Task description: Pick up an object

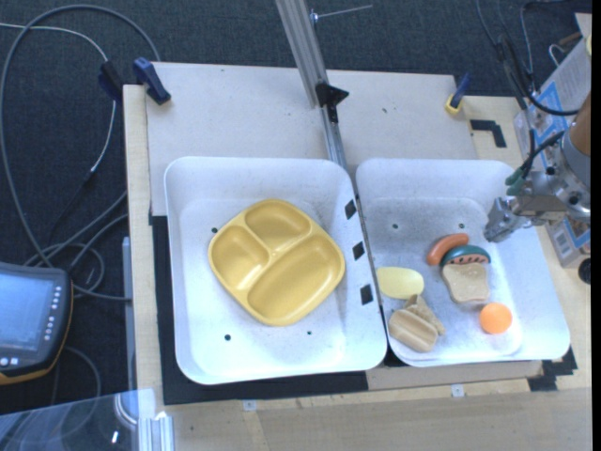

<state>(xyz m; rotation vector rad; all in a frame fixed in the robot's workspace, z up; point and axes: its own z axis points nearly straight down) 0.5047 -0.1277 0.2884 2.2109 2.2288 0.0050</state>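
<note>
The two-finger metal gripper is being held over the upper right part of the shallow white right-hand bin, above the toys and touching none of them; nothing is being held, and how far the fingers are spread cannot be told at this size. The pickable things are lying clustered in that bin's lower half: a red-orange sausage-shaped toy, a tan toast-slice toy with a teal top edge just below it, a small orange ball near the lower right corner, a pale yellow oval toy and a tan ribbed bread-like toy. The shallow white left-hand bin is carrying a yellow divided plastic plate. The approach step is judged to be in hand. The sausage is lying nearest, but it is crowding the toast, so a single thing should be centred between the fingers before descending; the ball is likely to roll if nudged.
</note>
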